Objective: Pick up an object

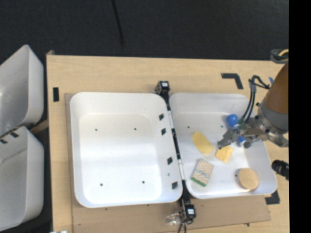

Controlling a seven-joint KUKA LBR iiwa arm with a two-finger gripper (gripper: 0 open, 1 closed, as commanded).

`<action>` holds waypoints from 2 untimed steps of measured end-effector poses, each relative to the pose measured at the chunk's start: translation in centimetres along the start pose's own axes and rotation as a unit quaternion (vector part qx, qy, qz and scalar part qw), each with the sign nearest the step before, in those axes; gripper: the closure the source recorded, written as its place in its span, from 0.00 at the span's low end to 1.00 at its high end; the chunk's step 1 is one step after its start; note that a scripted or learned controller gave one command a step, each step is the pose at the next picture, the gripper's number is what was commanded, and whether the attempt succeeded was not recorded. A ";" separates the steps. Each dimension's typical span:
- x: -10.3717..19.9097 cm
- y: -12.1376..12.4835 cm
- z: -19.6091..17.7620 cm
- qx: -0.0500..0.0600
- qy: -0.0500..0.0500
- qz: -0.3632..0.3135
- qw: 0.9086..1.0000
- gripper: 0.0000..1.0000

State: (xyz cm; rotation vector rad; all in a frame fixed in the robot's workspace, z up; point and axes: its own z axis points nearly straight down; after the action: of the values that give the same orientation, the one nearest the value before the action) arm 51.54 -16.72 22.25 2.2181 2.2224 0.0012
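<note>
Though tool [229,141] grip unclear, beside it a lumpy yellow chunk [224,154].

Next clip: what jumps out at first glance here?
The arm, orange-banded, reaches in from the right, its tool low over the right bin. That bin has a cluster of small things: a blue ball, two yellow pieces, a patterned packet and a tan disc. The left bin is next to it.
</note>
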 end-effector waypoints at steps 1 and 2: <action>6.2 3.1 12.5 -0.003 -0.002 -0.002 1.000 0.00; 1.5 -2.4 11.8 -0.005 -0.002 0.002 1.000 0.00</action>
State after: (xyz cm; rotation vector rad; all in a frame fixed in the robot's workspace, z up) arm 49.14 -15.21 10.45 2.2167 2.2101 0.0068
